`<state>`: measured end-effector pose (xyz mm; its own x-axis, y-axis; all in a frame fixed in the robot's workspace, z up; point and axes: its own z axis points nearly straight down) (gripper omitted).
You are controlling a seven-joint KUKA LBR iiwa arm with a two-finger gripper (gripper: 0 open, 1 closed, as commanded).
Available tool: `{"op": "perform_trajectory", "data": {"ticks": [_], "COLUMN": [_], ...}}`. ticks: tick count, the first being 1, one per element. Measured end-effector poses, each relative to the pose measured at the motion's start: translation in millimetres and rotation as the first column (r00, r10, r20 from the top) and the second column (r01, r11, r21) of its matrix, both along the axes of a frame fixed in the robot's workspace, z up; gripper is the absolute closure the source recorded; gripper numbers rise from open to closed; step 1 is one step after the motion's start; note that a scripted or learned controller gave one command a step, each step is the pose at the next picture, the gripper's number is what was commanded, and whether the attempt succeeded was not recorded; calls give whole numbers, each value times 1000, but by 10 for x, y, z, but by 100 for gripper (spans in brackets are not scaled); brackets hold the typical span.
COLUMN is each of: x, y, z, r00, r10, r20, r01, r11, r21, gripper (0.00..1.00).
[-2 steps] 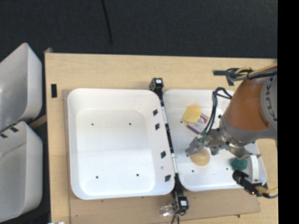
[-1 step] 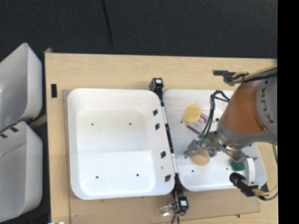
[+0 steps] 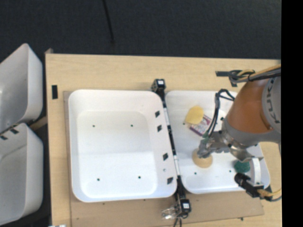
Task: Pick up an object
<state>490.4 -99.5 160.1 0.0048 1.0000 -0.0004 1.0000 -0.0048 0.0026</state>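
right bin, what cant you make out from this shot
- Gripper: camera view; the wrist covers it from above, so its grasp on the tan round object is unclear.
- Teal object: partly under the arm, shape unclear.
- Purple packet: print too small.

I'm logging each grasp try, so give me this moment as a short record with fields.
arm: reaches in from the right over the right bin
gripper: low, right above a tan disc
other items in right bin: yellow piece, purple packet, green thing
left bin: white
grasp: not confirmed
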Motion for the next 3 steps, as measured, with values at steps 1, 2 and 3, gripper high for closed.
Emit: {"op": "perform_trajectory", "data": {"ticks": [1,2,3], "x": [442,489,118], "y": [549,1005,1414], "z": [684,1771,1854], "r00": [1000,1000,1000], "r10": [14,14,12], "r20": [8,10,-2], "r01": [-14,-14,-12], "r11": [1000,1000,1000], "r21": [1,2,2], "gripper": [100,100,100]}}
